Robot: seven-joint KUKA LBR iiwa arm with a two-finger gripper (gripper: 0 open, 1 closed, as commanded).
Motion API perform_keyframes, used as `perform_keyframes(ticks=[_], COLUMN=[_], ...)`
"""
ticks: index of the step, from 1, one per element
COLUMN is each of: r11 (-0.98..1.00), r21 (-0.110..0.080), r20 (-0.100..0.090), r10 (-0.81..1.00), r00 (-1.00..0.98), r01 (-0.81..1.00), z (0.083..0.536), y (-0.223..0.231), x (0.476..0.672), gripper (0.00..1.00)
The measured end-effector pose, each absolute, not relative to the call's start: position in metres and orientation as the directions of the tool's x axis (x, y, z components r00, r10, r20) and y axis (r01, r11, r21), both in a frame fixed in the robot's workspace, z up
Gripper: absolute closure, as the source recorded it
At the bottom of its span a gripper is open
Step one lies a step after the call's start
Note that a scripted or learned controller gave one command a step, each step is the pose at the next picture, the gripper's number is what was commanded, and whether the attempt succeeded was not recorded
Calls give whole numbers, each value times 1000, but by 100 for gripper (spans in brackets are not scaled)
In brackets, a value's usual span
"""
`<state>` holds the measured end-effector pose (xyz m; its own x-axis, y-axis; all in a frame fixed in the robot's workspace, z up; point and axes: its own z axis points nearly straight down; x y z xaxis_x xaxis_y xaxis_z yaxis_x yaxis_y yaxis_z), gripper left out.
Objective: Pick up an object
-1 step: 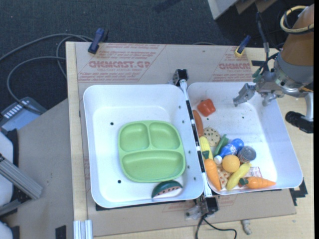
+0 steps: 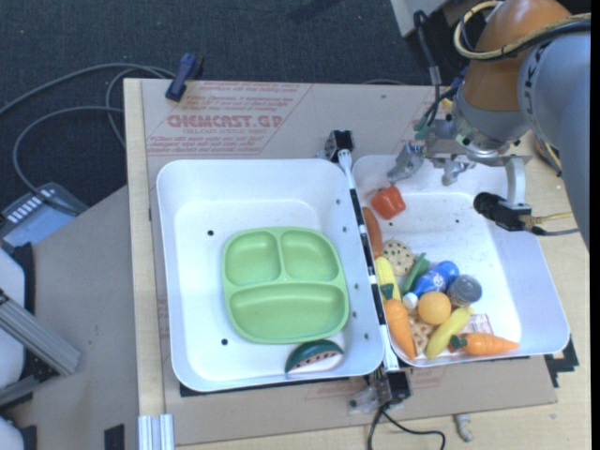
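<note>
The gripper point(image 2: 429, 160) hangs over the far end of the right-hand shallow white plastic bin point(image 2: 539, 284), its two metal fingers point(image 2: 407, 163) spread apart with nothing between them. The nearest candidate is the small red-orange toy block point(image 2: 387, 201), which lies on the bin floor just below and to the left of the fingertips, close to the bin's left wall and apart from the other toys.

By its look it is a light, hollow, rigid plastic piece: it should not crush, but its smooth faces may slip, so a grip across two flat opposite sides, low on its body, seems the soundest. The wall beside it leaves little room for a finger on that side; closing along the wall's line, not across it, looks safer.

Nearer the camera, the same bin holds a crowded heap: a speckled round cookie toy point(image 2: 397, 254), a blue plastic piece point(image 2: 438, 276), an orange ball point(image 2: 433, 307), a yellow banana toy point(image 2: 450, 327) and two plastic carrots point(image 2: 487, 345). These touch and overlap, so a clean hold there is harder.

The middle and right of that bin's floor are bare, giving room to descend and lift. The left white bin point(image 2: 187, 251) holds a green divided plastic tray point(image 2: 284, 284) and a watermelon-slice toy point(image 2: 315, 355) at its near edge.
</note>
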<state>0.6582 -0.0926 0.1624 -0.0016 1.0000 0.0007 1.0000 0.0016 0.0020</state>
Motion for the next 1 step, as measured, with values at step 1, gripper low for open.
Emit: perform_keyframes(ticks=[1], r11=[1], r21=[-4], r20=[1], r10=[1000], r00=[-1], r01=[1000], z=[95], y=[-93], x=[666], gripper=[0])
